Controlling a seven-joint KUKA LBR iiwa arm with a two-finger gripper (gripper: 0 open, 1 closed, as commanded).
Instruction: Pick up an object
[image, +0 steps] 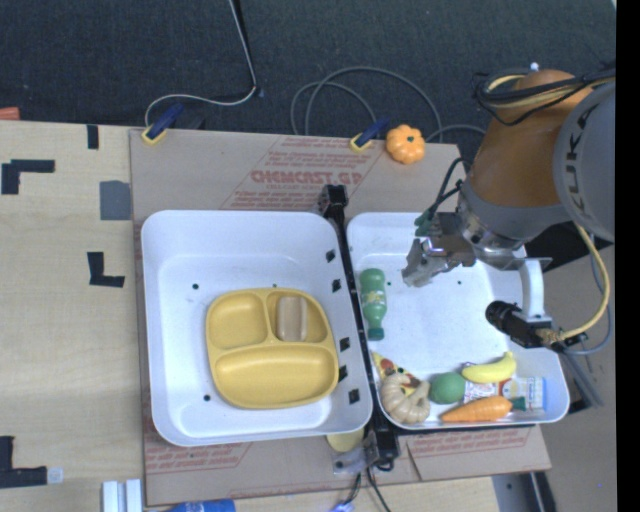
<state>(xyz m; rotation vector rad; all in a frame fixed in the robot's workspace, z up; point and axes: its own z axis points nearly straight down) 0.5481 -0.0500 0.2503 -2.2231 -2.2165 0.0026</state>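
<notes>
- While no object is gripped yet, the green bottle (372, 300) lies by the right bin's (455, 235) left wall, nearest the gripper (424, 262).
- Its fingers hang narrowly parted and bare above the bin floor.
- Judged step: approach; next, shift toward the bottle, descend, close.
- Other toys cluster along the bin's near edge.
</notes>
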